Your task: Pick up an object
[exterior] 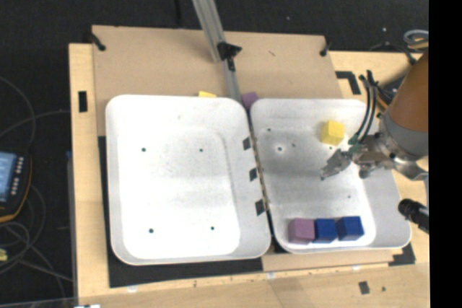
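We see a yellow block (333, 132) lying free in the right bin (289, 126), just above the tool (333, 168); we cannot tell its state. 3 blocks, 1 purple (302, 229) and 2 blue (338, 228), line the near wall.

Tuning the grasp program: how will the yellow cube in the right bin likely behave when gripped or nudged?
The yellow cube looks rigid with flat faces, so it should probably slide, not roll. It seems small and likely light, so a glancing touch from the gripper may skid it across the smooth right bin. It stands apart from other blocks, so the approach looks unobstructed.
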You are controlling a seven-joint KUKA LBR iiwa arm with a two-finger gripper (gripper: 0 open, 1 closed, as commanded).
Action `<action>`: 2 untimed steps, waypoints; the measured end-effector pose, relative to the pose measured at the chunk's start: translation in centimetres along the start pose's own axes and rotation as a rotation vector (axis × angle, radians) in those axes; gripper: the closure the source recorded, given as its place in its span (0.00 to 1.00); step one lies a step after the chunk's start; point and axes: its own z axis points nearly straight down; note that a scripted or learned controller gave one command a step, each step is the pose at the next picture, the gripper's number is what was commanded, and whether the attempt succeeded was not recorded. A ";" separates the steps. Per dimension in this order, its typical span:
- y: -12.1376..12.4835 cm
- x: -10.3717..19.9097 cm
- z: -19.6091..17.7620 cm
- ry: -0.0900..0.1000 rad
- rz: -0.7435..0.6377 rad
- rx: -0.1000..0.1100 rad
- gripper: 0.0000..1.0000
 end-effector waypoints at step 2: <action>5.9 -3.2 1.6 -0.001 -0.009 -0.005 0.00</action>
